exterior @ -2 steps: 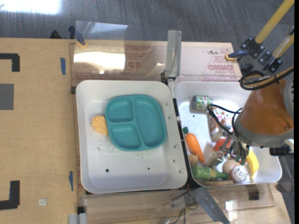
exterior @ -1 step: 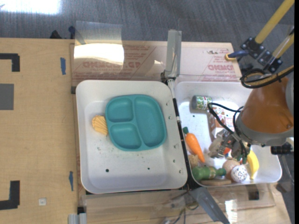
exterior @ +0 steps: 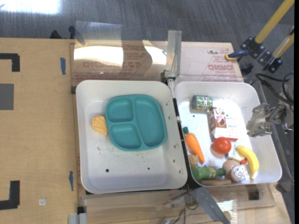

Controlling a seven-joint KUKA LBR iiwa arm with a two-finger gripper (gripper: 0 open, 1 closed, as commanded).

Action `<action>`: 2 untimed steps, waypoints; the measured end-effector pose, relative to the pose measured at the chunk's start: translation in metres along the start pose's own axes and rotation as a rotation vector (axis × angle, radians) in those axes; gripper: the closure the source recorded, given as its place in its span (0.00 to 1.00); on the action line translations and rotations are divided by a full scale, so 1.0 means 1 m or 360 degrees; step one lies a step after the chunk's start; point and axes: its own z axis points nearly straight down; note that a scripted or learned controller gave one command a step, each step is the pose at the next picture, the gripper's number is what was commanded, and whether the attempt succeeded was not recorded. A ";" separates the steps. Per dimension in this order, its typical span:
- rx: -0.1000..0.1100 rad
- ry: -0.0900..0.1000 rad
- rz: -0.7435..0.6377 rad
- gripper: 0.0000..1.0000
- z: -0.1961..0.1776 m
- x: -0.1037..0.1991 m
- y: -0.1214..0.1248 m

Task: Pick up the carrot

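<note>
- Where the right bin comes nearest the camera, a green vegetable, a beige rounded thing and a white speckled ball crowd its front wall.
- Just behind them a banana lies on the right and a red tomato sits near the middle.
- The carrot lies by the bin's left wall, left of the tomato, with its green end pointing away from the camera; nothing touches it from above.
- My gripper hangs at the right rim of that bin, well apart from the carrot; I cannot tell whether it is spread or pressed together.
- Farther back a small carton lies flat, with a can on its side beyond it.
- The left bin bears a teal divided plate and a yellow shell-shaped piece touching the plate's left edge.
</note>
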 end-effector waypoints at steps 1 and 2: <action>-0.0009 0.0015 -0.0160 1.00 -0.017 0.035 0.101; -0.0006 0.0018 -0.0150 0.00 -0.016 0.035 0.097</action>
